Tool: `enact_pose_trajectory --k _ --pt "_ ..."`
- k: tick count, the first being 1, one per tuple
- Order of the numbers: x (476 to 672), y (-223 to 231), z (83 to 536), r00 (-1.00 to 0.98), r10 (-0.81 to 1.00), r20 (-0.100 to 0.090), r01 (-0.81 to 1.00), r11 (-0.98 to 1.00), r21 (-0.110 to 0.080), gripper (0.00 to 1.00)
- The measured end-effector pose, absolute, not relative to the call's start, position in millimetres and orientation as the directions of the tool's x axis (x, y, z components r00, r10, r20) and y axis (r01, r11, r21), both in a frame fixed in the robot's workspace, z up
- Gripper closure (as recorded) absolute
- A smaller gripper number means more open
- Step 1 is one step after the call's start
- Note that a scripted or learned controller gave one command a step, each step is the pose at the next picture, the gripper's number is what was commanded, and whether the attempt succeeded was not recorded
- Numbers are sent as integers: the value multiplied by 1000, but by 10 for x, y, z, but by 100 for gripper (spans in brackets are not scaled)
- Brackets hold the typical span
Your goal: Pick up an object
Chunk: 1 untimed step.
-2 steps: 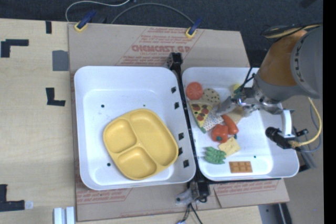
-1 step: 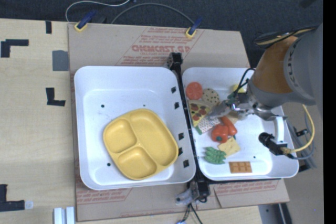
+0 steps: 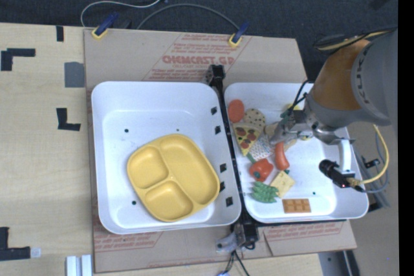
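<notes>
Gripper low over the toy food in the right bin; I cannot tell its state.

I see the gripper reaching in from the right, its tip just above the orange sausage-shaped piece and beside the pizza slice. Around it lie a cookie, an orange round piece, a white-grey piece, a red pepper, a green vegetable, a cheese wedge and a brown waffle, set apart near the front wall. The left bin holds a yellow divided plate. Both bins rest on cardboard.
</notes>
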<state>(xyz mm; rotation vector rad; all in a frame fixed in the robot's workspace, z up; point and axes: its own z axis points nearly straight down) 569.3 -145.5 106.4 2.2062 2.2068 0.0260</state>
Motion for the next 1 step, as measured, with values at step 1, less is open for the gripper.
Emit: enact_pose_trajectory --k 1 --pt "5293 -412 1888 -11 1000 4 1000 11 3 100"
